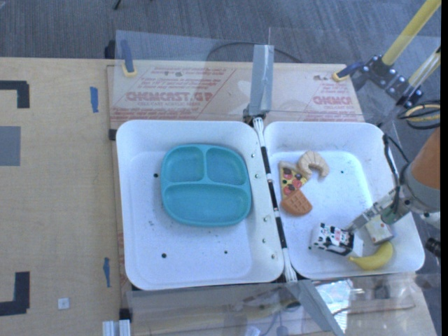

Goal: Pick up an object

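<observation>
The right bin holds several toy foods. A tan croissant lies near its back left, with a pizza slice just in front of it. A black-and-white cow-patterned carton lies toward the front, and a yellow banana rests by the front right corner. My gripper reaches in from the right, low over the bin floor. It sits between the carton and the banana, just above the banana's upper end. Nothing visibly sits in it.
A teal divided plate lies in the left bin. A ridge with black fasteners separates the two bins. Cables and a yellow-handled clamp sit beyond the right bin's back right corner.
</observation>
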Motion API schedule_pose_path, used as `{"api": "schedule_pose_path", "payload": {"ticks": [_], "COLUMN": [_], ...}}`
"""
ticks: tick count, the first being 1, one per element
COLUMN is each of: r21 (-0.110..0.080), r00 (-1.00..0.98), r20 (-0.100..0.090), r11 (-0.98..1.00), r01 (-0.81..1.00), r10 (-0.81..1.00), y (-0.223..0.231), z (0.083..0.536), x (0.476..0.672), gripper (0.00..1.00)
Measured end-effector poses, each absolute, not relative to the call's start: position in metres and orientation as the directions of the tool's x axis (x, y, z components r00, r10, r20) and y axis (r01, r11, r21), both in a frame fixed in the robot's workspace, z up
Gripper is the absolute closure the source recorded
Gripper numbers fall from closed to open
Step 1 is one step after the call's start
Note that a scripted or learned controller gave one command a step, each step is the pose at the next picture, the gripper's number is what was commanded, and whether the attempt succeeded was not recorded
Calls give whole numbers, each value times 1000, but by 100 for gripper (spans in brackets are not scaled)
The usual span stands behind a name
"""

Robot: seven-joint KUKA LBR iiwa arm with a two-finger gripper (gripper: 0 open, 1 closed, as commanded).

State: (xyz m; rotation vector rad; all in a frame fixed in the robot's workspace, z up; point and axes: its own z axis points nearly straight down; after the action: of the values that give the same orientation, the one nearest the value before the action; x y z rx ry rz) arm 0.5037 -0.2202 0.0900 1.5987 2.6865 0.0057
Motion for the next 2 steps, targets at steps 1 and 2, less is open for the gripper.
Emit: {"api": "schedule_pose_path", "payload": {"ticks": [1, 2], "r21": [18, 2], "r00": [-474, -277], "r20": [-22, -2], "r11": [475, 277], "r01": [880, 961], "r10": [880, 961], "y": [-223, -160], "z": [102, 194], "x": [507, 499], "gripper": [100, 100]}}
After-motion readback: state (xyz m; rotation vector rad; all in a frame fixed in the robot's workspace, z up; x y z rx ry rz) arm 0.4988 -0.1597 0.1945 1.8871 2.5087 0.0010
